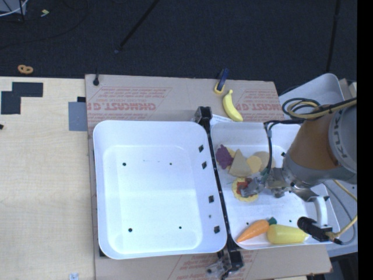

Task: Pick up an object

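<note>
We see the gripper (259, 185) low in the middle of the right bin (256, 136), with the arm (315, 150) coming in over that bin's right wall. We cannot tell whether the gripper is apart or together; its tip is a blur of grey metal against the toys.

Right at the tip, in the middle of the right bin, lies a toy (243, 195). It is small and round, with a yellow rim and red and dark bits on top. It touches the gripper or sits just under it, and we cannot tell which. Nothing shows it lifted off the bin floor.

Just above it in the right bin we see a purple piece (224, 155), a tan wedge (239, 165) and a pale yellow disc (256, 163), bunched together. Along the bin's near wall lie a carrot (254, 230) and a yellow fruit (285, 234), touching end to end.

Outside the right bin, just past its far wall, a banana (232, 106) lies on printed cardboard (145, 101), with a blue clip (221, 81) near it. The left bin (151, 185) butts against the right bin's left wall; it is white, with a few dark specks on its floor. Further left of the right bin runs a pale wooden bench (41, 185) with black patches (23, 95) and a grey patch (76, 115). Beyond the bin's far side lies a dark floor (175, 28) with cables across it.
</note>
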Available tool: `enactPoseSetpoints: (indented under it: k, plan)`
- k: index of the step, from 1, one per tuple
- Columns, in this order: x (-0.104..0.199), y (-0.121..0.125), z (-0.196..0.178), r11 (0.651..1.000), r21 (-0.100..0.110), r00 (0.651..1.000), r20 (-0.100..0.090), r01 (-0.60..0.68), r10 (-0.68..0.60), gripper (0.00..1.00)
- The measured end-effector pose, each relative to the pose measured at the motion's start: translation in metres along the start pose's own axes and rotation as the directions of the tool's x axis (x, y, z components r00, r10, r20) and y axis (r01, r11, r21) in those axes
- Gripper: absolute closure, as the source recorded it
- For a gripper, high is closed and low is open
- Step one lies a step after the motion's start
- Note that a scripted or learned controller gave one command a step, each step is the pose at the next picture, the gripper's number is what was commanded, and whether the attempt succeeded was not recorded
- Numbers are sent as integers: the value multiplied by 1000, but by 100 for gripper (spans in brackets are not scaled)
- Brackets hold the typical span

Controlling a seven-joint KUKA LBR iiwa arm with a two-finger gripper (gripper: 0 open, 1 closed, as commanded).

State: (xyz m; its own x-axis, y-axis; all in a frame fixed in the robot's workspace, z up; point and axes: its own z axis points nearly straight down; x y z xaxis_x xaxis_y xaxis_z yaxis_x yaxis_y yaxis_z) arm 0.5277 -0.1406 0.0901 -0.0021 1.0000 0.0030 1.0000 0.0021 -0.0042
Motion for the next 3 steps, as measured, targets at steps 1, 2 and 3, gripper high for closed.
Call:
enactPoseSetpoints:
  k: [1,2,3]
  plan:
    - [-4,1,-18,1000,-3,1000,-1,-6,6,100]
    - [54,55,-102,1000,-13,1000,1,5,-5,100]
    - [51,51,-97,1000,-1,1000,3,-1,1,0]
